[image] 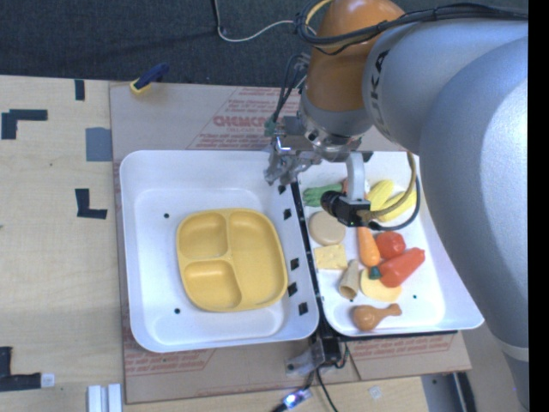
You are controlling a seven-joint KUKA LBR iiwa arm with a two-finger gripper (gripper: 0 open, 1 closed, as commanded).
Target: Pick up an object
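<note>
My gripper (285, 166) hangs over the back end of the divider between the two white bins, under the orange wrist band. Nothing shows in it. The right bin (446, 312) holds several toy foods: a yellow banana (390, 201), a green piece (314, 196), a round beige disc (326, 227), a yellow cheese square (331, 257), an orange carrot (368, 247), red pieces (400, 266), a beige bone-like piece (350, 279) and a brown drumstick (375, 316). The gripper is up and to the left of this pile, above it.
The left bin (141, 230) holds a yellow divided plate (232, 260). The big grey arm covers the right side of the view and part of the right bin. Cardboard lies under both bins; a blue-and-yellow clip (148, 78) sits at its back left corner.
</note>
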